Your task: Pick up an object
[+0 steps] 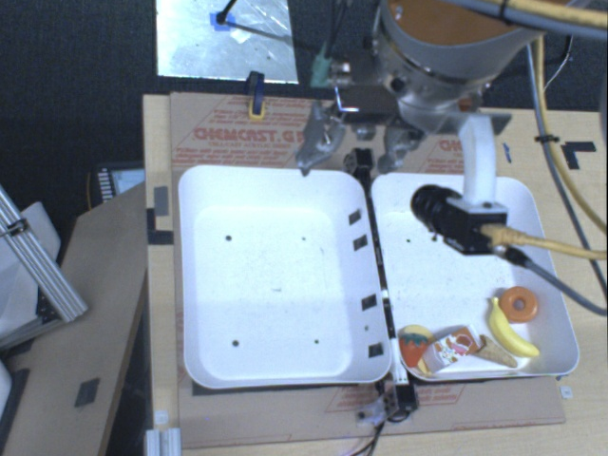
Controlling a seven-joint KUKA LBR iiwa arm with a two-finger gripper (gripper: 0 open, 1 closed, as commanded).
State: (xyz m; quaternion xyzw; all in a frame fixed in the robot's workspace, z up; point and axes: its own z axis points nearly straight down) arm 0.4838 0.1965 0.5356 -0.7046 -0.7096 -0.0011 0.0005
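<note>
Down and to the left of the pincer (350,152) lies the shallow white plastic left bin (204,350); the pincer itself hangs over the far rim where the two bins meet, its metal fingers spread apart and pinching nothing. Down and to the right, well apart from it, in the near corner of the shallow white plastic right bin (423,283), sit the red-orange round toy fruit (415,344), the small printed packet (450,347), the yellow plastic banana (509,330) and the orange ring-shaped toy (519,303). A good pick probably means travelling to that corner and closing across the banana's narrow width. Its long axis runs diagonally, from up-left to down-right.
</note>
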